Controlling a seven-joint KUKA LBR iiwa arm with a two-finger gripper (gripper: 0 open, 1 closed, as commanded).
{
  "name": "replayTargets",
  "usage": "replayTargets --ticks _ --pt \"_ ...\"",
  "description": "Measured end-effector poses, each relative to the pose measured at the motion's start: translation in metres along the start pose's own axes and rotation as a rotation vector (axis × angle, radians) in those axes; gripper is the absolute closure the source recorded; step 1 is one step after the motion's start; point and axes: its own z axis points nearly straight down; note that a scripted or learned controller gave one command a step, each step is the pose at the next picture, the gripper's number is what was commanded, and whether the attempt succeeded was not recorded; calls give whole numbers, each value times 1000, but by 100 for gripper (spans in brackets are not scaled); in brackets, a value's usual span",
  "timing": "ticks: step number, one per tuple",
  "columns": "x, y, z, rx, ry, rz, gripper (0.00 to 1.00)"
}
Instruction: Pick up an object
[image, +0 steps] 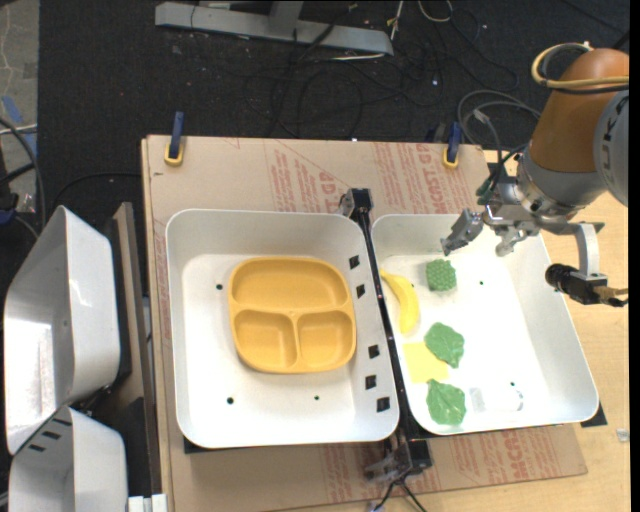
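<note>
We're looking at the right bin (560, 340) first, nearest edge up. Closest to us a green lump (446, 402) is sitting by the front wall, with a flat yellow piece (424, 362) just behind it and a second green lump (445, 344) touching that piece's far corner. A banana (401, 300) is lying along the left wall, curved, on its side. Farthest in, a small green block (440, 275) is sitting alone on bare bin floor. The left bin (190, 300) is holding a yellow divided tray (293, 312).

The gripper (490, 232) is hovering just beyond the block, up and to its right, fingers spread apart with nothing between them. Finger tips are blurring into the bin wall, so the exact gap is hard for us to call.

We're judging the block the likeliest target: nearest the gripper and clear of neighbours. It's looking like light foam or soft plastic, knobbly, probably slightly squashy, not fragile and not slick. We're suggesting a pinch across its two flatter sides, low on the body, straight down from above. The banana is lying too tight to the wall for a clean grasp.
</note>
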Motion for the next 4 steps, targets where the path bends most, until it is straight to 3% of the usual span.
replayTargets --ticks 2,3,4 --pt "-7 17 102 -2 -1 1 0" --pt "-7 18 88 -7 -1 1 100" --pt "2 20 40 -10 -1 -3 100"
